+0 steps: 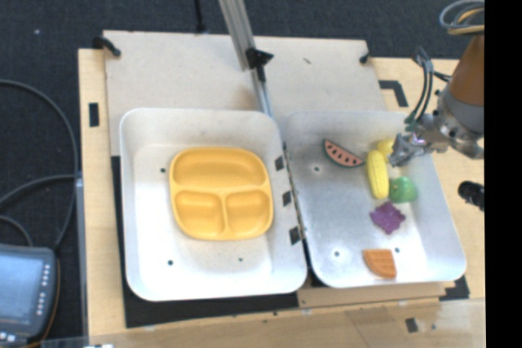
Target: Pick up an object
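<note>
Hovering low over the right bin (440, 253) near its right edge toward the far corner, the gripper (405, 151) just right of the yellow corn cob (377, 174); whether clamped or apart, cannot tell. Cob lying with its long axis running far-to-near, a green toy (403, 190) touching its near end, a watermelon slice (342, 152) to the left.

bench (94, 175) under two white bins (139, 257)

The arm (466, 85) reaches in from the right, its pincer (405, 149) angled down and leftward.
</note>
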Controlling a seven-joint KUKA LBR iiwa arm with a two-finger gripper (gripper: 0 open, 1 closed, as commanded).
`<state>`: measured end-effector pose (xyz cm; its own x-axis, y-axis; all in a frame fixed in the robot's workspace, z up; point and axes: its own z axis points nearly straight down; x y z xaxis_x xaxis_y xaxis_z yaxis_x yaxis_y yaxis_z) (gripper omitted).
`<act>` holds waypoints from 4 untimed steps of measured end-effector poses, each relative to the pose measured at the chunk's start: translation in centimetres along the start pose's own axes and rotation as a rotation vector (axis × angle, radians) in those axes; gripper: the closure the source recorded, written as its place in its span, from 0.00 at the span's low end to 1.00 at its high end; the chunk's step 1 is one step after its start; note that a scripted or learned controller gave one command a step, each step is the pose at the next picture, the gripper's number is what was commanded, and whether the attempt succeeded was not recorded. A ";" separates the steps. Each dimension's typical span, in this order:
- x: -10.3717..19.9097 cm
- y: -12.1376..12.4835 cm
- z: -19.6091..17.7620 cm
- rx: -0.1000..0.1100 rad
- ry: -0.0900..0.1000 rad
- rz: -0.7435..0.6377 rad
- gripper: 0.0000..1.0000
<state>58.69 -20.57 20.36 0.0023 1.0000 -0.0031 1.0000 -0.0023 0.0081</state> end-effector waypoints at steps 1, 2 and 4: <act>-0.2 0.2 -5.5 0.000 0.000 -0.005 1.00; 4.9 0.8 -4.4 0.007 0.003 -0.008 1.00; 17.5 1.1 -4.5 0.006 0.006 -0.011 1.00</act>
<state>59.81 -3.10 24.80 -0.0087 1.0000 0.0024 1.0000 0.0087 0.0018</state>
